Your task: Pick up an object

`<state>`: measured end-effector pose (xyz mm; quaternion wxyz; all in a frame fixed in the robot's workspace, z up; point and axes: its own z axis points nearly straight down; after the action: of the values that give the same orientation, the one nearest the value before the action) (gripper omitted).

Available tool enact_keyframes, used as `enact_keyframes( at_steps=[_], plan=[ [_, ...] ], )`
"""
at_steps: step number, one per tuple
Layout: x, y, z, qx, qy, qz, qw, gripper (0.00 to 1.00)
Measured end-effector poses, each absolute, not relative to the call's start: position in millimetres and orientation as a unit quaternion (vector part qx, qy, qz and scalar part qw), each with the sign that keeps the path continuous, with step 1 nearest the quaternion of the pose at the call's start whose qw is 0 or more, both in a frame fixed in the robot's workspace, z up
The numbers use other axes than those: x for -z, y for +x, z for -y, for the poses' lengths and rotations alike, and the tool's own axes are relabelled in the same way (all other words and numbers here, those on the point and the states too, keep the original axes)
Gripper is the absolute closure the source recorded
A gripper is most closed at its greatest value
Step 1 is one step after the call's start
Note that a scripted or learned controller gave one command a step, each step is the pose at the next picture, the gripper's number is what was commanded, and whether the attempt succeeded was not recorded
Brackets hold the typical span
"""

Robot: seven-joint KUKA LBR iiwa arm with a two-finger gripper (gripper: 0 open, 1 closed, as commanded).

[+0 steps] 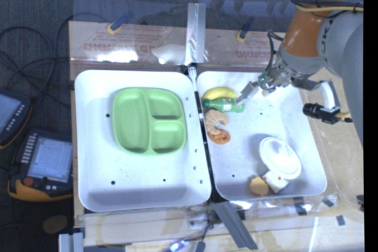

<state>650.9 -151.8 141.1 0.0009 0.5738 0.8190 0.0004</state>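
The arm [322,26] reaches in from the right, its orange band above the upper right corner of the right bin [307,127]. The gripper [243,93] points down and leftward, its tip over the upper left part of that bin, just beside the green bottle [224,105] — whether it touches the bottle's cap end I cannot tell, and how far the gripper is spread cannot be made out from this angle. Nothing visibly sits within its grasp.

The bottle lies on its side close to the divider wall between the bins, with a yellow banana [218,93] curled directly above it, touching or nearly so. Just below the bottle sit a pale orange piece [215,119] and a darker orange ring-shaped piece [220,137], both crowded against the same left wall. These four things form a tight cluster, leaving little room on their left side.

The middle of the right bin is bare white floor, open between the cluster and the lower right corner. There a white cup-like object [280,161] lies tilted, with a small tan lump [258,186] just beside it near the front wall.

The left bin [94,180] bears a green divided tray [149,120] set centrally, with bare margin all around — widest along the front edge.
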Motion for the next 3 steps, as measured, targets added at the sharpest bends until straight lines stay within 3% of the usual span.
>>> enact_keyframes(
  at_steps=[1, 2, 3],
  plan=[
    [-119, 670.5, 129, -0.0038, 0.582, -0.813, 0.016, 0.0],
    [-113, 675.8, 126, 0.0013, 0.549, -0.836, 0.014, 0.0],
    [-111, 662.2, 125, -0.0004, 0.455, -0.89, 0.021, 0.0]
  ],
)
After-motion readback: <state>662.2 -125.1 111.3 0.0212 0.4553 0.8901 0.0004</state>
